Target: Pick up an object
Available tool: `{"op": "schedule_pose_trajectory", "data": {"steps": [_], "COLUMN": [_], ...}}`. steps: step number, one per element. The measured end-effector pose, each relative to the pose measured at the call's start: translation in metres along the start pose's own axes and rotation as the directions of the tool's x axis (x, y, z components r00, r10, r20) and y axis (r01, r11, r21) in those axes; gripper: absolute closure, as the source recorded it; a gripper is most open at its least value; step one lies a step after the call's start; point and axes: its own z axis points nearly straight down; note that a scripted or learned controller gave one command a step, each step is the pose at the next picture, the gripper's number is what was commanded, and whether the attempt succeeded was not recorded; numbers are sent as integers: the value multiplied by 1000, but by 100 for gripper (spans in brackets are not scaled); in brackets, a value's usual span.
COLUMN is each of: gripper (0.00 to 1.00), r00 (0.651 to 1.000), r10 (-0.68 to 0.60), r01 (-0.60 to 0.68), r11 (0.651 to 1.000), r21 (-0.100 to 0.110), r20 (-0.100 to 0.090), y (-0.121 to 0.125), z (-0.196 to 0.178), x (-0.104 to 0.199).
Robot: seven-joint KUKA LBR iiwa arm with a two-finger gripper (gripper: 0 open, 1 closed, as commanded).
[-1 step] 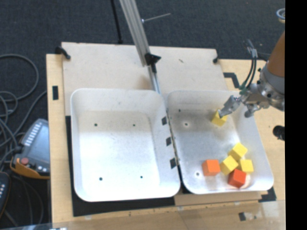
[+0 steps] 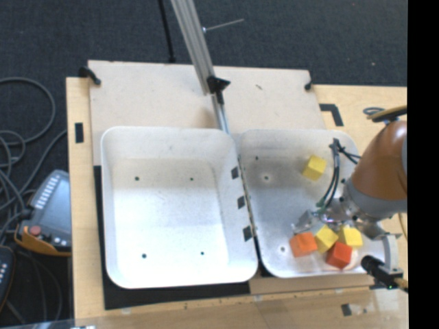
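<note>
Here I see gripper [image 2: 329, 219] low in right bin [image 2: 274, 149], near front edge, above yellow block [image 2: 326, 238] beside orange block [image 2: 302, 244]. Cannot tell finger state. Another yellow cube [image 2: 315, 167] near back edge.

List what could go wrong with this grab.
1. Four blocks crowd the near corner of the right bin: orange block, red block and two yellow blocks. The gripper may nudge them apart or pinch two together.
2. They lie near the bin's wall, so a block might get pushed against it rather than lifted.
</note>
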Motion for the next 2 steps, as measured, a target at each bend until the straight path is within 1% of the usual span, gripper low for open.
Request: {"op": "schedule_pose_trajectory", "data": {"steps": [1, 2], "gripper": [0, 0], "r00": [1000, 1000], "r10": [-7, -9], "r01": [7, 9], "r11": [1000, 1000], "r21": [-2, -14], "r20": [-19, 1], "y": [50, 133], "z": [18, 22], "x": [-42, -26]}}
